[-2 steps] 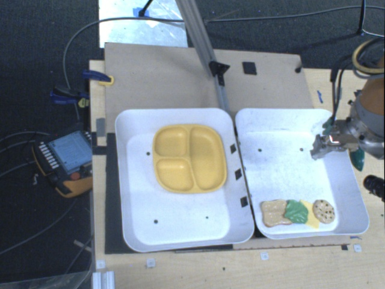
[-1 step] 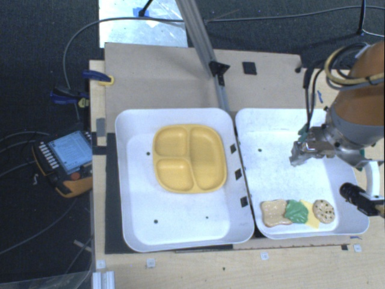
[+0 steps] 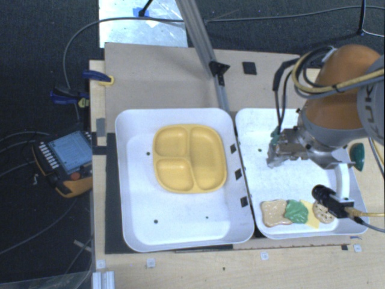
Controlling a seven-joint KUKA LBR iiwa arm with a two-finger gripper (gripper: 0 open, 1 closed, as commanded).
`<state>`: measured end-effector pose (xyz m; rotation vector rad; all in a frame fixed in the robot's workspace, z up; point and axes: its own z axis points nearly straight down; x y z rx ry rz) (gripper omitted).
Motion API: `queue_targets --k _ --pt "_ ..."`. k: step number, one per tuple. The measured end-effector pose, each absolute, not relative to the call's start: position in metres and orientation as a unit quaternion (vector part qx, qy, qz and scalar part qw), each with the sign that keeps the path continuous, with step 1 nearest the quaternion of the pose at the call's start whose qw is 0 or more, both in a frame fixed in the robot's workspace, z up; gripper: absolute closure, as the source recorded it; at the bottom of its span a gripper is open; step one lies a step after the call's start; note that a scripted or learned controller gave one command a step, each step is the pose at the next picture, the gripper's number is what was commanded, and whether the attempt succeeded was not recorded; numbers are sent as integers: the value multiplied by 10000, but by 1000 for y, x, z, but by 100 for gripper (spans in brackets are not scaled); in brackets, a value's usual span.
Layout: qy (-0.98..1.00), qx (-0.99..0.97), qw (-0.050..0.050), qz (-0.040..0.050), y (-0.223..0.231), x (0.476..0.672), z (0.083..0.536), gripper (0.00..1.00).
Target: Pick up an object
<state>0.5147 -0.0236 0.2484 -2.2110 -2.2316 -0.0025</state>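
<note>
The gripper [image 3: 278,154] hangs over the right bin [image 3: 260,123], above the bare white floor towards the bin's left edge and about midway between its far and near edges. Nothing shows in its grasp, and from this slant I cannot tell whether it is open or closed. The arm [image 3: 346,83] comes in over the bin's right edge.

The things to pick lie in a row along the right bin's near edge, well apart from the gripper. The toast [image 3: 275,213] is nearest the near-left corner. The green piece [image 3: 296,211] touches its right side and partly overlaps it. The yellow slice [image 3: 313,217] lies next, just beside the green piece, and the cookie [image 3: 323,213] rests against it towards the near-right corner.

The left bin [image 3: 129,221] holds a yellow plate [image 3: 189,158] with three compartments. It lies flat near the bin's far edge, about centred between the left and right edges.

A metal pole [image 3: 198,32] slants across the bench [image 3: 150,77] beyond the bins.
</note>
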Motion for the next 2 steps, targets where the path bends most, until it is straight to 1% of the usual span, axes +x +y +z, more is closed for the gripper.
queue_targets --k 1,2 --pt "-7107 -7035 7 -7 29 511 234 100" --pt "-7111 -7031 4 -10 86 500 237 100"
